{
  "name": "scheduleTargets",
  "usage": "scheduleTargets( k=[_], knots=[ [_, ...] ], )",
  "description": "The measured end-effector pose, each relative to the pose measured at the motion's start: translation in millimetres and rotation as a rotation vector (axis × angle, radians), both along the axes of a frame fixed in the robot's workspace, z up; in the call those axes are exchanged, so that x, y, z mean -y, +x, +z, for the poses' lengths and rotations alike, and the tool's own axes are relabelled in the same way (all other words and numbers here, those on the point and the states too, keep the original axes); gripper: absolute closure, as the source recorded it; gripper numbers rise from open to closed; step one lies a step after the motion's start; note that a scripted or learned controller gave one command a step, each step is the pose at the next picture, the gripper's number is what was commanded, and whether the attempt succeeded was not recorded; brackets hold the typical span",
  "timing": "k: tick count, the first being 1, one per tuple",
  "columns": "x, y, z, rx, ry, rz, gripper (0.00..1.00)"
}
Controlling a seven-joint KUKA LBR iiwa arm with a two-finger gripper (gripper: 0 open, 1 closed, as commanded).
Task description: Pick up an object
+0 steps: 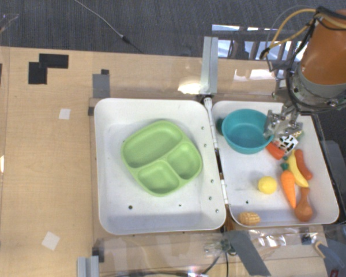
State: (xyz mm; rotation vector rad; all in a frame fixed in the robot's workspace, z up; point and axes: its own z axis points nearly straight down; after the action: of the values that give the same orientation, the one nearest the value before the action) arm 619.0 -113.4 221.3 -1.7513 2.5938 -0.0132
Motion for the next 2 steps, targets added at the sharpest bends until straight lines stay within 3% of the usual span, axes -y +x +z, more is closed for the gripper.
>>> scheduleTargets(
  k=[1,2],
  knots=[
    [-1,-2,-5,-0.010,0.003,0.001,0.00],
    [45,-24,-122,-0.005,0.002,-0.072,0.00]
  ],
)
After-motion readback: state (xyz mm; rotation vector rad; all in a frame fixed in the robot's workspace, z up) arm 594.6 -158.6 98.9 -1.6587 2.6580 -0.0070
